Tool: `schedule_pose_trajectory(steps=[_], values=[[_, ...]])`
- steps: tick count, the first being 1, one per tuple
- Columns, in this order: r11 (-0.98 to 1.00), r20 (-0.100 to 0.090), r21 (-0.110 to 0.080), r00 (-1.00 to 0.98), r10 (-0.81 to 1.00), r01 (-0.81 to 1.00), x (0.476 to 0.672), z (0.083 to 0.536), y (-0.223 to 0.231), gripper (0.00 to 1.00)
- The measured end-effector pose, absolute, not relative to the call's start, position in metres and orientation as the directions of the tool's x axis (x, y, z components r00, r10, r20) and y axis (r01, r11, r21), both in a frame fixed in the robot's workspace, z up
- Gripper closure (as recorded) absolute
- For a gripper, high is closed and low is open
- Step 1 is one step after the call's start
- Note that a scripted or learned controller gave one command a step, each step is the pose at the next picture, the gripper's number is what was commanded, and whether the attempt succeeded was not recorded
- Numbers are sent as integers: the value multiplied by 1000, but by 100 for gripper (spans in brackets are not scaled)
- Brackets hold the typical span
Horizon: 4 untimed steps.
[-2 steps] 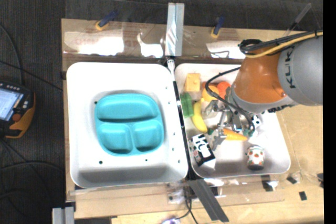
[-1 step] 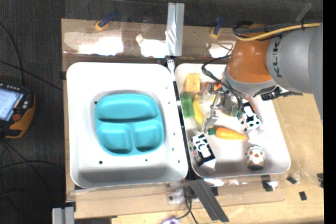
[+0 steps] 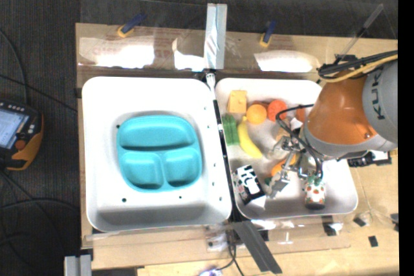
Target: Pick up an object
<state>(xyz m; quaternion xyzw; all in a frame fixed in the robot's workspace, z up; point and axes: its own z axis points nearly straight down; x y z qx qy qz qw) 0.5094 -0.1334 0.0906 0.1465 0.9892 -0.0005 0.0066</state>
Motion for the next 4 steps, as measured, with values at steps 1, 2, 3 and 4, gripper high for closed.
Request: schedule_pose_trajectory(steps=[1,2,3,4], values=[[958,-16,0,-958,288,288,511,101,-133,100],[963,-3,1,-963,270,270,516,240,-103,100],[859,-4,-1,-859,513,513,548,290,-133,100],[837,1,-2,-837,547,547,526,105,-140,100]])
